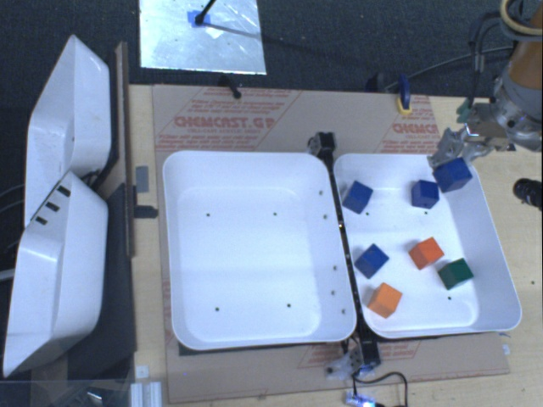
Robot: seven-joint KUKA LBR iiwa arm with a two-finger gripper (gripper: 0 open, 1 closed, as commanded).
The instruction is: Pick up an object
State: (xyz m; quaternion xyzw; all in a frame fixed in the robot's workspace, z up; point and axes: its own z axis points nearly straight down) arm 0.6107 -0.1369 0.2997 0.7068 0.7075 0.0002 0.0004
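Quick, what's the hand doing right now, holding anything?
Hand: closed on a blue cube, raised over the right bin's far right corner.

Wooden bench [144, 346] bears printed cardboard sheet [280, 117]; two white bins side by side on it: left bin [254, 172], right bin [484, 253].

Six small blocks sit at the right bin. A blue cube [452, 175] is held up at the far right rim, tilted. A dark blue cube [424, 194] lies just beside it. Two more blue cubes [357, 197] [371, 260] lie near the left wall. Two orange cubes [426, 253] [384, 299] and one green cube [456, 273] lie nearer the front
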